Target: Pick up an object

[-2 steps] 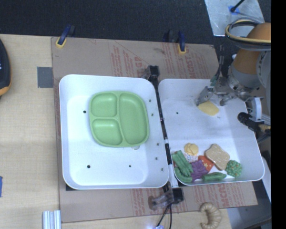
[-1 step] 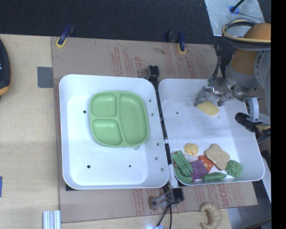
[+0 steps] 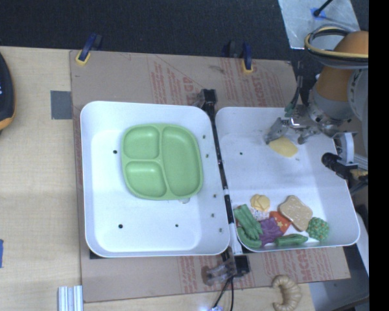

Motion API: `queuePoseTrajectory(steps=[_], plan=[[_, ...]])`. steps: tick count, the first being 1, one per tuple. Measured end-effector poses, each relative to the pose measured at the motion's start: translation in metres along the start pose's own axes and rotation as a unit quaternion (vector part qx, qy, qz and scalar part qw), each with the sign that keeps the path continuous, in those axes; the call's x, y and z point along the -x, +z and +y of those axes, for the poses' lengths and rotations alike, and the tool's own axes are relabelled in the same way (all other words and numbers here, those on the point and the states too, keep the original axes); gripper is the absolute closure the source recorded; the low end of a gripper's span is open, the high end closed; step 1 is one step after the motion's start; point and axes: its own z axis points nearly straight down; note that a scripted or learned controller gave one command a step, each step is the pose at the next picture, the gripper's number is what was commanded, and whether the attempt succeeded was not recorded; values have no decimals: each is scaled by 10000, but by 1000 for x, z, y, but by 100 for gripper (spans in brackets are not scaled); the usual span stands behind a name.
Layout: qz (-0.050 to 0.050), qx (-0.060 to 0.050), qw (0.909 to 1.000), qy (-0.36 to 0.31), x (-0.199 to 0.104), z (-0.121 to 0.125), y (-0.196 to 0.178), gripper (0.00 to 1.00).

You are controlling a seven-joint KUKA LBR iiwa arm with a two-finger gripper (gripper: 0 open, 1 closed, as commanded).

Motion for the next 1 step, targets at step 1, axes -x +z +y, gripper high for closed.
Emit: queuePoseTrajectory(steps=[1], plan=[[0,1,10000,-7,1,0,0,0]])
